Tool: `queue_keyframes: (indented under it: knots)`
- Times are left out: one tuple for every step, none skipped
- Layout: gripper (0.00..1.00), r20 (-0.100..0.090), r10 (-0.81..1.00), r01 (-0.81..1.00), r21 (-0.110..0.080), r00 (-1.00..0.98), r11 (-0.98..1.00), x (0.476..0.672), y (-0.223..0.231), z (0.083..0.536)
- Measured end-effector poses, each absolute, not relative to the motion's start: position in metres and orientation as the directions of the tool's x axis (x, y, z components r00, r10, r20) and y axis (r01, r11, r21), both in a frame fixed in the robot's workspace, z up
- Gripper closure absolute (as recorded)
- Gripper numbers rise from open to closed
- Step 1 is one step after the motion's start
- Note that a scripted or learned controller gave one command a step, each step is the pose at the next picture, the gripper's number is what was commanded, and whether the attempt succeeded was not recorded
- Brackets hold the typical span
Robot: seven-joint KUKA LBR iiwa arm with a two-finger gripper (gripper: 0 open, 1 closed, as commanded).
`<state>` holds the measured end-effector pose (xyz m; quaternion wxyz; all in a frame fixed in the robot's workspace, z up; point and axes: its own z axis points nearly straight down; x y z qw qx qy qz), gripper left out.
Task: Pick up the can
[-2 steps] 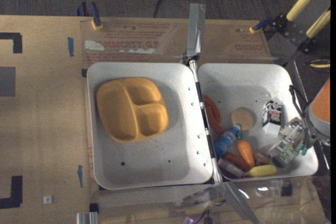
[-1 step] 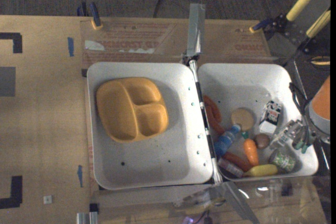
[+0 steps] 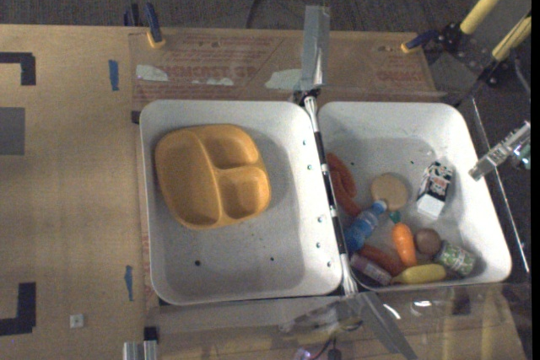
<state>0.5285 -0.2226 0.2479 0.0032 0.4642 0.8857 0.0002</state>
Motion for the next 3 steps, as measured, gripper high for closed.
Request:
queue_keyframes:
  knots:
    - [1.00, -0.002, 0.848, 0.848, 0.002, -0.529, 0.529, 0.537, -0.171, 0.195]
    - [1.00, -0.004, 0.960, 0.960, 0.004, -0.280, 0.280, 0.515, -0.224, 0.233]
    - [1.00, -0.004, 0.957, 0.957, 0.004, -0.291, 0.291, 0.530, -0.222, 0.277]
